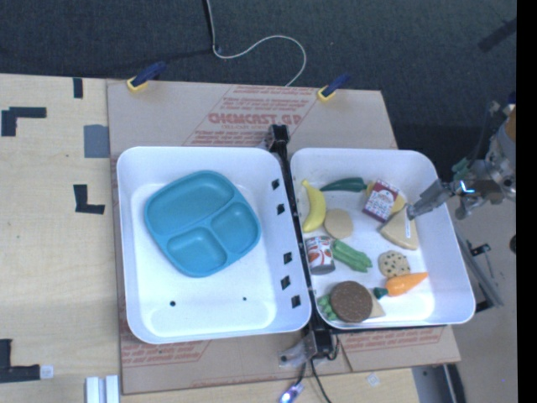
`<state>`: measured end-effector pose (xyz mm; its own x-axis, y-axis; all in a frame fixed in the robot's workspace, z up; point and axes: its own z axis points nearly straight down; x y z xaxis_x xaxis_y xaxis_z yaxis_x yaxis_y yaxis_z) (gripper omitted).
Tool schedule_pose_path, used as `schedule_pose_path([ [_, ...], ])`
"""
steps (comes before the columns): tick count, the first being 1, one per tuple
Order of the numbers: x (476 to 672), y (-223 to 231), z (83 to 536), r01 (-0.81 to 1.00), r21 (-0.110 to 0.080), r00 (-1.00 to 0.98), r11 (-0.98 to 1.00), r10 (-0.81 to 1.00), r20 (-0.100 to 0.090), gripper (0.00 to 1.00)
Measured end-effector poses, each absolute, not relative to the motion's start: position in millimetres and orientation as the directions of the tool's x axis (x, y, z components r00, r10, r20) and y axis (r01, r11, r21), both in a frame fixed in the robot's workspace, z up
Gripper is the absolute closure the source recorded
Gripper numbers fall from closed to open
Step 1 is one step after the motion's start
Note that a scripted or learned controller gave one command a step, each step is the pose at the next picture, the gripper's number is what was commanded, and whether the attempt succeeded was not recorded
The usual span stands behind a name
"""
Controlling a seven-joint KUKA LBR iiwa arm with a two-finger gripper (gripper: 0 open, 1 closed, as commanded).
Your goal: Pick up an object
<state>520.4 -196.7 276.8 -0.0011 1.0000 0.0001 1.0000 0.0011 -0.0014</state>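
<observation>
Camera view: gripper point(417, 208) hovers at the right bin's point(449, 309) far-right rim, just beside the cheese wedge point(401, 232); jaw state cannot be told. A clean pick likely needs centring over one isolated item, such as the carrot point(405, 284), before descending.

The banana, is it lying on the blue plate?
No, the banana lies in the right bin; the blue plate is in the left bin.

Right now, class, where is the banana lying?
The banana lies in the right bin, against its left wall, with a round beige cookie to its right and a small can just below it.
</observation>
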Motion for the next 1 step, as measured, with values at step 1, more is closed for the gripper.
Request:
schedule_pose_path([
  [1,487.5,-181.2,460.1,1.000,0.015,-0.001,0.001,1.000,-0.005,0.00],
])
